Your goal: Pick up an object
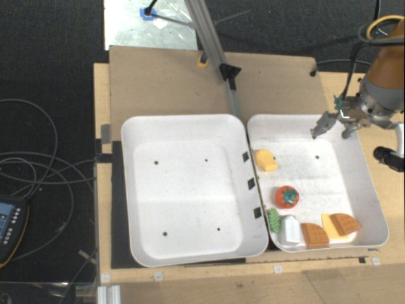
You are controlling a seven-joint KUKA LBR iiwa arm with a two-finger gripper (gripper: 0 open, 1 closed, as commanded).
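Clearly, the objects all lie in the right bin. A yellow piece sits at the bin's nine o'clock edge, by the divide. A red tomato lies near it, toward five o'clock. Along the six o'clock wall run a green piece, a white block touching it, an orange waffle, and a second waffle resting on a yellow slab. The gripper hovers over the bin's one o'clock corner, well apart from every object, its two fingers spread and holding nothing. The left bin lies beside the right one, at nine o'clock.
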